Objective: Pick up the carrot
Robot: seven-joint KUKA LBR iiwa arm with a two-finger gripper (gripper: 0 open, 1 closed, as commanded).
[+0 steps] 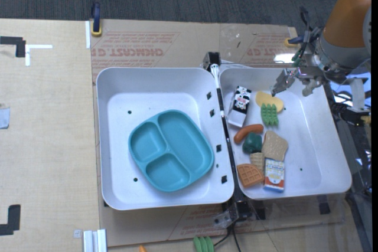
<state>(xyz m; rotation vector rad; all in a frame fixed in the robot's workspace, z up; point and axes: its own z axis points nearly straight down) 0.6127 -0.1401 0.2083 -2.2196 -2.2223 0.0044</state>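
Evidently the task is unstarted: the end effector (293, 83), fingers spread and pinching nothing, hovers above the right bin (331, 144); the carrot (248, 133) lies well below-left of it.

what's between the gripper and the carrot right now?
In the camera view, the gripper hangs over the right bin's upper part. Between it and the carrot lie a yellow chip-like piece and a green ridged toy.
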